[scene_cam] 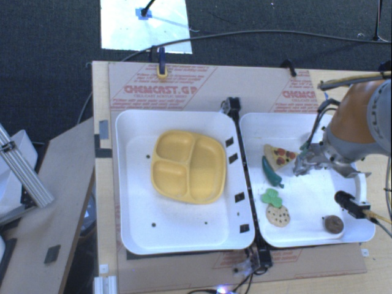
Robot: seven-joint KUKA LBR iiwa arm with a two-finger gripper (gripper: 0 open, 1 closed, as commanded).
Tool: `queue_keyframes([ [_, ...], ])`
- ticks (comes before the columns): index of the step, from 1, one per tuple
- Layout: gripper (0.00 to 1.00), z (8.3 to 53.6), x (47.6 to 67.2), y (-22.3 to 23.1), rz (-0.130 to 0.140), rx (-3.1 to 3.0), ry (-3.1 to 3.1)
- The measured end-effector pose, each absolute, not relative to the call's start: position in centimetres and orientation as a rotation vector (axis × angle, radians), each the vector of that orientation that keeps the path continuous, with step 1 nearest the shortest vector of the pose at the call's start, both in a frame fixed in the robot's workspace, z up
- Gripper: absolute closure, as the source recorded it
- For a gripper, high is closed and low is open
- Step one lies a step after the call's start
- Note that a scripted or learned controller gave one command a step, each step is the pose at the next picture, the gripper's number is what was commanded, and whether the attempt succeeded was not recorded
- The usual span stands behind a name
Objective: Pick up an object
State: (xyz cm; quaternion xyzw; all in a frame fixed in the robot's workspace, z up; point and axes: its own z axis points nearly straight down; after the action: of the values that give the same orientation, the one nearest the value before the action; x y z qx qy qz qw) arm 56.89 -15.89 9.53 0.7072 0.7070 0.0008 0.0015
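Pizza slice [278,155] lies just left of the pincer [301,168]

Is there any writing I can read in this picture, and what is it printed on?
"CHEMCAST GP": red print on the brown sheet under the two bins, clearest at upper left.
The same red print repeats at the sheet's upper right and along its lower edge, too cut off or blurred to read.
The yellow plate and the toy foods bear no readable text.

A yellow divided plate [187,166] lies in the left bin [131,182].
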Motion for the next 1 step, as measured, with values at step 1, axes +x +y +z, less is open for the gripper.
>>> queue_keyframes([
  [1, 1.00, 14.14, 57.24, -15.22, 0.005, 2.213, 2.223],
])
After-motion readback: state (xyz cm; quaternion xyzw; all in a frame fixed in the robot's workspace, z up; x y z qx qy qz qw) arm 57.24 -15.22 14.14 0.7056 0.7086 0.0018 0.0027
